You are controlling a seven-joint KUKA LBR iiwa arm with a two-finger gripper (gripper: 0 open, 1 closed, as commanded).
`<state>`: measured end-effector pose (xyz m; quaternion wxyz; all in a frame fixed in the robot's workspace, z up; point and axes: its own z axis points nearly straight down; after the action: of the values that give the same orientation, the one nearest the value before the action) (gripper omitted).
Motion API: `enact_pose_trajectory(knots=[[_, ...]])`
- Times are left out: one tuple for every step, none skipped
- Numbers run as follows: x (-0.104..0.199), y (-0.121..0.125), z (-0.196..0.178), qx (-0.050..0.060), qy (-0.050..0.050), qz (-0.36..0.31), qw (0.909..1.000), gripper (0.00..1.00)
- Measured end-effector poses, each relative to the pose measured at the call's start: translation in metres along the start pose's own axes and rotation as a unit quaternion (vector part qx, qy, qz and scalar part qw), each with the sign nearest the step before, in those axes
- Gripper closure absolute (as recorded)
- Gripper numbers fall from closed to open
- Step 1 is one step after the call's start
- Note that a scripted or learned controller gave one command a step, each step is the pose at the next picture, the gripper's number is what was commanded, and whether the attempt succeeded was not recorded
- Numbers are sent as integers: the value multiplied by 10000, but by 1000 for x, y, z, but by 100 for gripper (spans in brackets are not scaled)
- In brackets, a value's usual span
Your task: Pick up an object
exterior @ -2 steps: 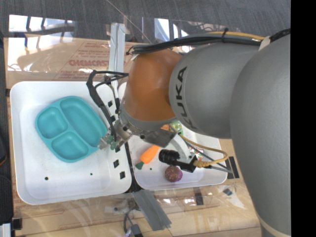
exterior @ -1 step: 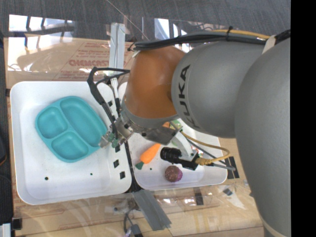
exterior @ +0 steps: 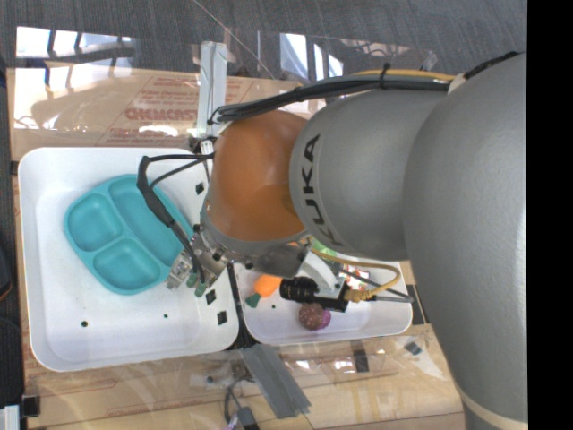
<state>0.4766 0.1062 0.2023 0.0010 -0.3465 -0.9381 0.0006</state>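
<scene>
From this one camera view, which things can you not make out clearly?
- Right bin: mostly hidden by the grey arm; only its near strip shows.
- Orange object: partly covered by the wrist, shape unclear.
- Dark purple round object: too small to identify.
- Gripper: small and cluttered by cables; finger state unreadable.
- Teal divided plate: right edge hidden behind the gripper.

2 bins sit side by side on the counter [exterior: 107, 124]. In the left bin [exterior: 54, 330] lies a divided tray [exterior: 116, 236], toward its middle. The right bin [exterior: 376, 330] holds a round fruit [exterior: 313, 316] near its front edge, with a small wedge-shaped piece [exterior: 266, 286] just left of and behind it. The hand [exterior: 191, 276] is at the tray's right edge, above the left bin.
</scene>
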Motion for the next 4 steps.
enact_pose_trajectory(knots=[[-1,1,-10,-6,-4,-25,10000,100],[-1,3,-20,-7,-6,-46,10000,100],[-2,4,-30,-6,-7,-68,10000,100],[-36,-41,7,1,-4,-1655,9862,100]])
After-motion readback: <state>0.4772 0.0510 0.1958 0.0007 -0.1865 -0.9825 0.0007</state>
